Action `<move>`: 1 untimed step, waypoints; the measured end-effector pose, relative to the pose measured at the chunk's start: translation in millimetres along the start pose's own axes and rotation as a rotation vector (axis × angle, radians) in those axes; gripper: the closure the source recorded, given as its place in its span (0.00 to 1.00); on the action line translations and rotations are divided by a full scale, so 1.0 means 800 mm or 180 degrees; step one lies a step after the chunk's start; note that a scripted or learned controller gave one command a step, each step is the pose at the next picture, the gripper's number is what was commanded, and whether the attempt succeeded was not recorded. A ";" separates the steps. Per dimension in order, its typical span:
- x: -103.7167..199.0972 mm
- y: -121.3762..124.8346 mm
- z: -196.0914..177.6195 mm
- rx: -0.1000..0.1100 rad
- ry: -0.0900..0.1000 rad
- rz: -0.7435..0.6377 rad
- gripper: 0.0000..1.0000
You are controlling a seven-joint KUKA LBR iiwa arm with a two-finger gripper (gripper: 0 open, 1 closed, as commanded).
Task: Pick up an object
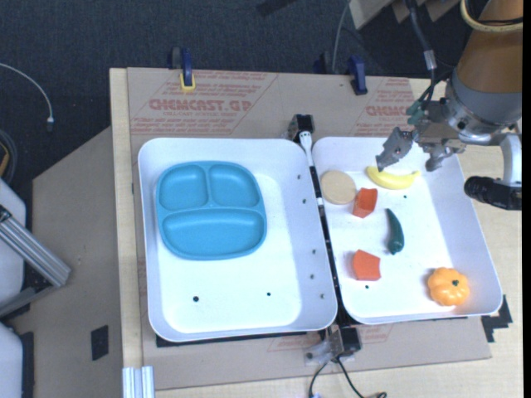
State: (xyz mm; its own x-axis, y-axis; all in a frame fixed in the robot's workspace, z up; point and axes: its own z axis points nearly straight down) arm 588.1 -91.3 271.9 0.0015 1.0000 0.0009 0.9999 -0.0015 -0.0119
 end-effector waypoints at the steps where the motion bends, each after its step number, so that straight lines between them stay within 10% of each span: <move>1: 0.000 0.002 -0.008 -0.0040 -0.0003 -0.0007 0.00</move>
State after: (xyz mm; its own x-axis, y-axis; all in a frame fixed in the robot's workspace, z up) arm 590.1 -91.2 278.7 -0.0007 1.0000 -0.0001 1.0000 0.0007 0.0008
